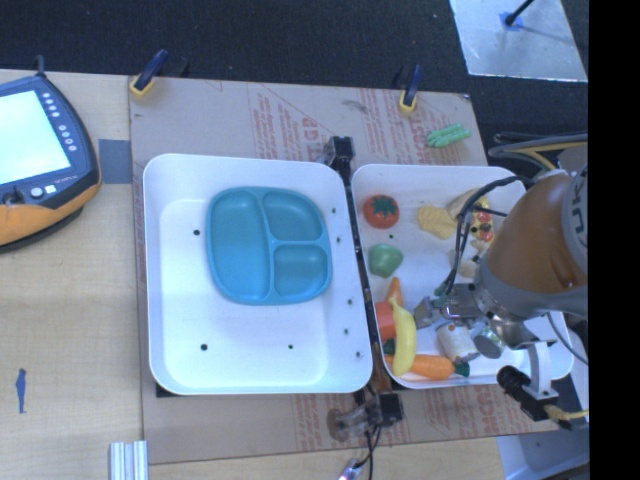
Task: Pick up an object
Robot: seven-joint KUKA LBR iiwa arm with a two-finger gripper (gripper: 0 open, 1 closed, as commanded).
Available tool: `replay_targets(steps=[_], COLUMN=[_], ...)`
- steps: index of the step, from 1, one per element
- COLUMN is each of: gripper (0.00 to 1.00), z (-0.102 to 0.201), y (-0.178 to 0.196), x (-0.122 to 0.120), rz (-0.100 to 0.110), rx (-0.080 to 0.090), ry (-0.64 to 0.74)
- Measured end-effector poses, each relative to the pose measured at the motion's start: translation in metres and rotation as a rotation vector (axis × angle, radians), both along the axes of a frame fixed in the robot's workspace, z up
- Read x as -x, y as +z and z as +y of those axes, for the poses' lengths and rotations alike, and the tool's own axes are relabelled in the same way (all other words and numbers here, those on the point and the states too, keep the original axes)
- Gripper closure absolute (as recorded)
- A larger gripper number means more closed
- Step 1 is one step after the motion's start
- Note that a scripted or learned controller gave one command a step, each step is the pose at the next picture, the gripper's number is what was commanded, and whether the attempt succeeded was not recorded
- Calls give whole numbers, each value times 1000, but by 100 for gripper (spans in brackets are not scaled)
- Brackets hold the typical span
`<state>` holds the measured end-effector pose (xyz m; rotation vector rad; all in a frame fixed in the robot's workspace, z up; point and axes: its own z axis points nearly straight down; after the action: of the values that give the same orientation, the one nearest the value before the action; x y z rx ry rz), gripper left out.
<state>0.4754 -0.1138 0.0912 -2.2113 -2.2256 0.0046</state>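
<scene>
The right bin [420,181] holds several toy foods: a red tomato [380,210], a green pepper-like piece [385,259], a pale yellow piece [436,222], a yellow banana [404,338], an orange carrot [432,367] and a red-orange piece [385,318] by the bin's left wall. My gripper [455,330] reaches down into the near right part of this bin, just right of the banana and above the carrot. The wrist and cables hide its fingertips.
The left bin [180,298] holds a blue divided plate [268,244]. A tablet in an orange case [40,158] lies at the far left. A green toy [447,136] lies on the cardboard behind the right bin. Clamps sit at the cardboard's back edge.
</scene>
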Motion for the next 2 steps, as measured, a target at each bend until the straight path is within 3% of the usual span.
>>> replay_targets(steps=[1, 2], gripper=[0, 0], z=[17, 18], y=[1, 0], x=[-52, -76], rz=[-2, -2], rx=[1, 0], ry=[1, -2])
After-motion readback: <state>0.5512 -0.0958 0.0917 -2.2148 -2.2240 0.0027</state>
